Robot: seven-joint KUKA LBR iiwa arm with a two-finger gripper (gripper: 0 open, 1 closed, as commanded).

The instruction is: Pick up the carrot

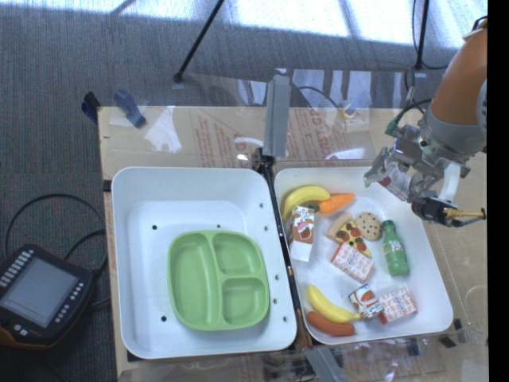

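The carrot (336, 203) is orange with a green stub. It lies in the right bin (436, 270) near its far edge, touching a yellow banana (304, 196) on its left. My gripper (402, 192) hangs over the bin's far right corner, to the right of the carrot and apart from it. Its fingers (378, 173) stand open with nothing between them.
The right bin also holds a cookie (368, 225), a pizza slice (347, 231), a green bottle (394, 247), small cartons (301, 231), a second banana (328, 304) and a sausage (329, 325). The left bin (139, 213) holds a green divided plate (217, 278). A grey post (276, 118) stands behind the bins.
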